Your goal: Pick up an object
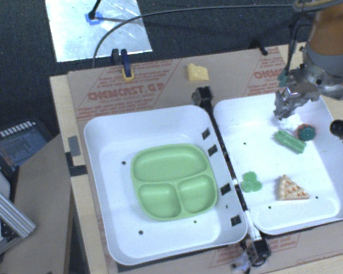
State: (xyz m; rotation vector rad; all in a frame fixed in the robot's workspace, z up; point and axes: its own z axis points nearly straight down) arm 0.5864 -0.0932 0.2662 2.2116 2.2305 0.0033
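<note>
The tool is hanging low over the right bin, toward its 1 o'clock corner, and whether it is released or clenched cannot be told from this slant. Nothing is showing in its grasp. The nearest candidates for pickup are lying just at its 5 o'clock: a green stick-shaped piece, tilted, and a small round teal and orange object just beside the stick's far end; whether the two are touching is unclear. Farther toward 6 o'clock in the same bin, a pizza-slice toy and a small green leafy piece are sitting apart from each other. The left bin is carrying a green divided plate.

The main risk, as I judge it, is coming from the tool's offset: a straight descent from here is likely landing on bare bin floor, short of the stick, and closing on nothing. If it is shifting toward the stick, the round object crowding that end could be nudged away, or both could be caught badly and slip out. The stick's tilt is also mattering; closing along its length rather than across it would likely just push it. The bin's far wall is near too, leaving little room.
</note>
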